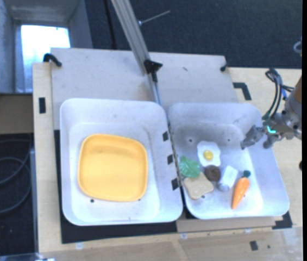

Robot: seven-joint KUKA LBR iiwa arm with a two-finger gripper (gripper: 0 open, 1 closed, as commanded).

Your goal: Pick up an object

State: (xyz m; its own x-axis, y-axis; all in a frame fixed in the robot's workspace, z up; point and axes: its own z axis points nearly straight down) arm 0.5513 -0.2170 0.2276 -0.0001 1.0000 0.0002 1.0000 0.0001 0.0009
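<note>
The right bin (262, 203) holds several toy foods: a fried egg (208, 154), a green leafy piece (189, 168), a brown round piece (212, 173), a slice of toast (198, 187), a small white and grey object (227, 177) and an orange carrot (240, 192). My gripper (258, 137) hangs over the bin's upper right corner, up and to the right of the egg, apart from all the objects. Nothing shows between its fingers.
The left bin (71, 118) holds a square yellow plate (113, 167). A slanted metal pole (133, 31) runs down to the gap between the bins. A grey board (104, 75) lies behind both bins.
</note>
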